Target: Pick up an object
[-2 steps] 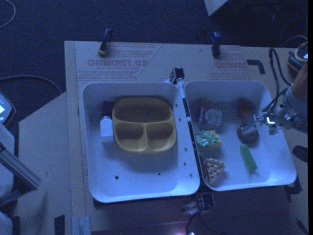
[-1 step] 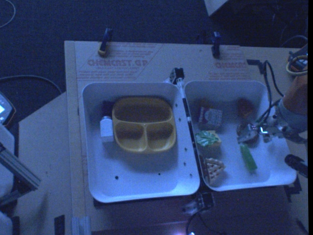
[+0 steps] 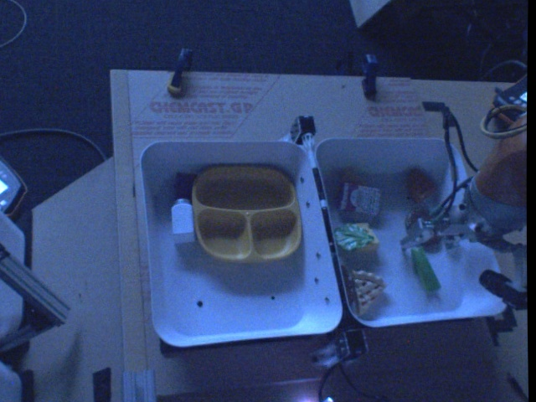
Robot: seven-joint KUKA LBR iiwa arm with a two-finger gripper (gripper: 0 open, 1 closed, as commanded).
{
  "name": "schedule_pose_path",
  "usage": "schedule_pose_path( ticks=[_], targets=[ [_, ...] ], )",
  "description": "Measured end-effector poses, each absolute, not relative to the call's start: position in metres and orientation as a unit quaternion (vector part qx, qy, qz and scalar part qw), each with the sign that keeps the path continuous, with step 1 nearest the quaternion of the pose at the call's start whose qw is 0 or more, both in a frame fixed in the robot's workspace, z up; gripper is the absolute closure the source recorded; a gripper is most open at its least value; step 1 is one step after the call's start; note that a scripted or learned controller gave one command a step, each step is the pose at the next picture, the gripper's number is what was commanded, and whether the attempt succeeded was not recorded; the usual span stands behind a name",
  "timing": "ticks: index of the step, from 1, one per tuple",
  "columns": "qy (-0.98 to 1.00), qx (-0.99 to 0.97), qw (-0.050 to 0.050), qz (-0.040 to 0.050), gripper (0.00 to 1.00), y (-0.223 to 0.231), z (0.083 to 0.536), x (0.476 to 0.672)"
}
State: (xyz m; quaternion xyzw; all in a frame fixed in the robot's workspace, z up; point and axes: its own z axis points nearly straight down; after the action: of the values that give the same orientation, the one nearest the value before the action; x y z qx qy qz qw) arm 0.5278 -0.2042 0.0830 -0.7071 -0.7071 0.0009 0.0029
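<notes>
Gripper (image 3: pixel 421 231) low in the right bin (image 3: pixel 394 312), at three o'clock of the scene; whether its jaws are open or closed cannot be told. A green stick (image 3: pixel 425 269) lies just beside it at six o'clock, not lifted. Pick-up remains undone.

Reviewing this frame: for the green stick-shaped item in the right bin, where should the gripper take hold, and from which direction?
Grip the green item across its narrow middle, coming straight down. It lies flat on the right bin floor, long axis running roughly top-to-bottom in view, with bare floor on both long sides. The gripper sits just above its upper end.
</notes>
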Motion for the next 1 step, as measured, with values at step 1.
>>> schedule_pose_path(
  ticks=[1],
  targets=[
    [-0.707, -0.708, 0.000, -0.0001, 1.00, -0.2051, 0.0952, 0.5288]
  ],
)
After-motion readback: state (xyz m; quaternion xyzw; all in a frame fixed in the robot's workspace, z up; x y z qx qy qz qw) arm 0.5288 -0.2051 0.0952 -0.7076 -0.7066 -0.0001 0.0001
